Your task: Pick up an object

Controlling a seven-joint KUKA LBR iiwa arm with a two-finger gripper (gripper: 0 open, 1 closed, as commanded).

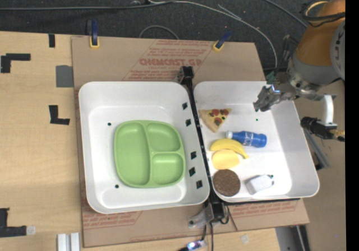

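Note:
The right bin [300,149] holds a pizza slice [215,117], a blue bottle [247,138], a yellow banana [228,146] over a yellow lemon-like piece [224,159], a brown round cookie [226,182] and a small white-grey object [259,183]. My gripper [263,101] hangs over the bin's upper right part, to the right of the pizza slice and above the bottle. Nothing shows between its fingers.
The left bin [90,132] carries a green divided plate [150,152]. Black clips run along the seam between the bins [193,132]. The grey arm with its orange band [321,42] comes in from the right. Cables lie across the dark floor at the back.

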